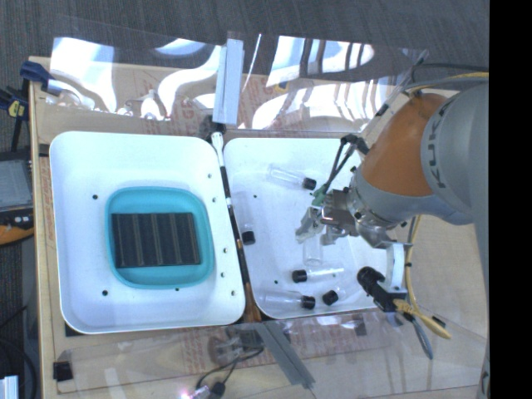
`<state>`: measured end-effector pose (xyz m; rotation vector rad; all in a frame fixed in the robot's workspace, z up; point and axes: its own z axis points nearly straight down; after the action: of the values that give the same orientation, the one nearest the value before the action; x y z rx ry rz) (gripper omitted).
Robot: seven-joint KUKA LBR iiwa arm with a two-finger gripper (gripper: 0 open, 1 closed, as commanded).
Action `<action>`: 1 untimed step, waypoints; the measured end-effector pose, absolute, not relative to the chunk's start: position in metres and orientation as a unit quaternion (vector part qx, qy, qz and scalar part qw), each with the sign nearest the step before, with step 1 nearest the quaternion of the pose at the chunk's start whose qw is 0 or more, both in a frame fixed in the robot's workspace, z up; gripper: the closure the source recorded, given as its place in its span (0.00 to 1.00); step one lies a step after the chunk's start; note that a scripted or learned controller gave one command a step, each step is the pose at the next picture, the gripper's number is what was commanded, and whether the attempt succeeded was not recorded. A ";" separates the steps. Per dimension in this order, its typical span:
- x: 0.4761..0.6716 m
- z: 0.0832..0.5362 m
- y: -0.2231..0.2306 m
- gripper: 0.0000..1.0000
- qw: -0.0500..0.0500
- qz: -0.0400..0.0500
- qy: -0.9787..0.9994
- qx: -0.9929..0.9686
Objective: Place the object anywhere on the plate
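the left bin point(75, 223) is a shallow white tray with rounded corners, and a teal plate point(158, 238) sits near its middle. the plate is squarish with a raised turquoise rim and a dark, ribbed inner panel, and it lies flat, apart from every wall of the bin. a few small dark dots mark the white floor around it.

between the two bins runs a narrow seam, with a small dark piece point(248, 238) lying just on the right side of it.

the right bin point(258, 165) holds the loose objects, clear vials with black caps. one vial point(291, 177) lies on its side toward the back of the bin, its cap pointing right. more of them are scattered along the front: one capped vial point(314, 273) lies roughly in the middle front, another point(287, 302) lies close to the front wall, and a lone black cap point(331, 297) rests just to the right of that. all of these are in the right bin, well apart from the plate.

the gripper point(316, 231) hangs low over the middle of the right bin, above the front cluster of vials. something clear and glassy shows just below it, but the blur and glare make it unclear whether that is a vial between its tips or one lying on the floor; whether the tips are spread or pressed together cannot be told.

the grey arm point(457, 156), with its orange band point(399, 152), fills the right side, reaching in over the bin's right wall.
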<state>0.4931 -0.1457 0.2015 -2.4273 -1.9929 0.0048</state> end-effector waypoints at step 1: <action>0.510 0.199 -0.081 1.00 0.001 0.001 -0.639 -0.769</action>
<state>0.5101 -0.0810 0.1988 -2.4156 -2.0070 0.0046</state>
